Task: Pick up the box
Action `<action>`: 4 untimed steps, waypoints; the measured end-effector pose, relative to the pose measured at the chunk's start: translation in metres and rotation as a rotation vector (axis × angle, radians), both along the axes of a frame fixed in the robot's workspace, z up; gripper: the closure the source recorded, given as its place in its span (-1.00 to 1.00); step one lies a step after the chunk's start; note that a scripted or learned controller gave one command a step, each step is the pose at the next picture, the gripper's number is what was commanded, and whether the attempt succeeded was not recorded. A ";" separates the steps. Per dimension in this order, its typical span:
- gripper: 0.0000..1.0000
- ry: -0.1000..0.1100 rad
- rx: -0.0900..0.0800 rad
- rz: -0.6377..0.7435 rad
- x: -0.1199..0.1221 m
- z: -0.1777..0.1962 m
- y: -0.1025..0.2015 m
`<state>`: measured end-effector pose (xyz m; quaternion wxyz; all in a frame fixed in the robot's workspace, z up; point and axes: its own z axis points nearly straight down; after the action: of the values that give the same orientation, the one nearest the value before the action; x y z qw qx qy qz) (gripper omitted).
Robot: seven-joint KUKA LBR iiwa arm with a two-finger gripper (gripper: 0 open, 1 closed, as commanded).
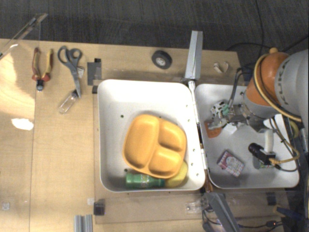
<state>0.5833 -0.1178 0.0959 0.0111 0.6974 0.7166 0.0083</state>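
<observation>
- Here your arm (285, 88) reaches in from the right over the right bin (289, 180), with its gripper (223, 116) low near that bin's upper left part.
- You cannot tell from this view whether the gripper is open or closed.
- The box (230, 162), small and flat with a purplish printed face, lies on the right bin's floor, near the front, apart from the gripper.
- In the left bin (113, 100) you see a yellow divided tray (154, 145) lying tilted over a green bottle (140, 180) and a yellow-green fruit (179, 176).
- On the bench (58, 153), left of the bins, lie scissors (72, 64) and pliers (41, 66).
</observation>
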 end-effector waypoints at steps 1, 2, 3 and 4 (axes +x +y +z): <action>-1.00 0.009 -0.003 0.046 -0.072 0.003 -0.052; -1.00 0.019 -0.002 0.278 -0.094 0.093 0.001; -1.00 0.024 0.000 0.172 -0.095 0.048 -0.054; -1.00 0.023 -0.001 0.264 -0.095 0.043 -0.004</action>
<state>0.4887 -0.1223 0.1385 0.0018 0.5972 0.8021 0.0013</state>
